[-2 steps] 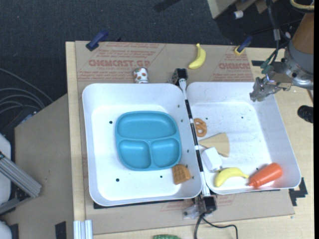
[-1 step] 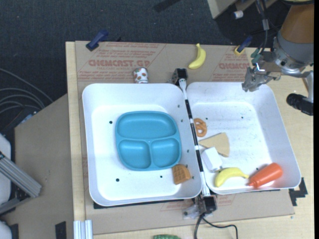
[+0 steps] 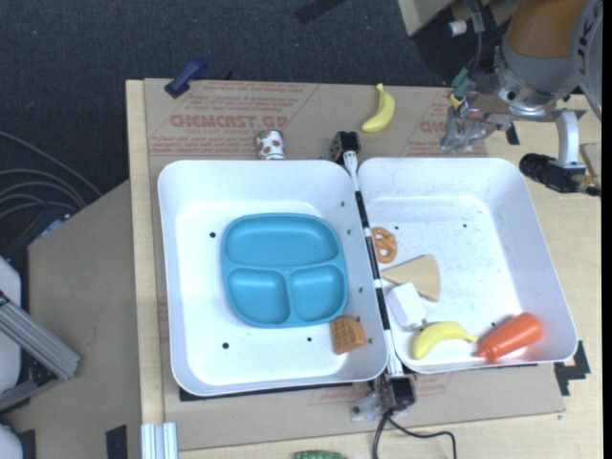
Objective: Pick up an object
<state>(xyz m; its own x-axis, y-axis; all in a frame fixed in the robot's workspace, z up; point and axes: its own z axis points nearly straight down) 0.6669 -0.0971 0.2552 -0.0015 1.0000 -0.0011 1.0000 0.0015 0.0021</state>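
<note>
Objects for picking, camera view: the right bin (image 3: pixel 535 218) carries a cluster along its lower-left part. Pretzel (image 3: pixel 384 244) sits near the divider between the bins; below it a tan wedge (image 3: pixel 418 276), touching or just overlapping a white block (image 3: pixel 407 306). Lower still, a yellow banana (image 3: pixel 442 337) lies just beside an orange carrot (image 3: pixel 509 337), the two touching or nearly so, both close to the bin's lower wall. The left bin (image 3: pixel 182 256) holds a blue divided plate (image 3: pixel 283 269) in its middle and a small waffle-like brown square (image 3: pixel 347 334) at its lower right corner, by the divider.

Outside the bins, on the table (image 3: pixel 153 208): a second banana (image 3: pixel 379 111) and a small spotted piece (image 3: pixel 271 143) above the bins' upper rims.

Gripper (image 3: pixel 466 127) hangs at upper right of the frame, above the right bin's upper rim, over the table rather than over any item. Nothing visible between its fingers; whether they are spread or pressed together I cannot tell, too small and cluttered.

Risks, as judgement:
- Crowded items: descending on the yellow banana could bump the carrot or block and shove the target aside.
- Items hug the wall and divider; a finger may strike the rim before closing.
- Tan wedge and pretzel lie flat; fingers may slide over them and close on nothing.
- Carrot is rounded and may roll out of a pinch.
</note>
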